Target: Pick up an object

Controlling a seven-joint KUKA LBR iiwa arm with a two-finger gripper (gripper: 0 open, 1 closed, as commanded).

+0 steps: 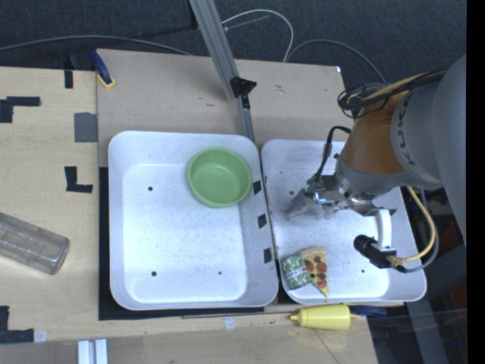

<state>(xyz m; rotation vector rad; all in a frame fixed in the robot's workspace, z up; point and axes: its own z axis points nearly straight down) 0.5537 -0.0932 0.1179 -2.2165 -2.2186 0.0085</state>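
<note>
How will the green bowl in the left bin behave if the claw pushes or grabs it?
The round green plastic-looking bowl sits upright on its base in the left white bin, so a push would probably slide it rather than roll it. It looks stiff and light. Its smooth rim may slip from a pinch, and a low side push could tip it.

A grey robot arm (409, 139) with an orange band reaches from the right over the right-hand white bin (394, 283), its gripper (301, 203) low above the bin floor; a colourful packet (305, 270) lies near that bin's front edge; a green bowl (220, 177) sits in the left bin (151, 279); a yellow bottle (327, 317) lies on the bench just in front.
</note>
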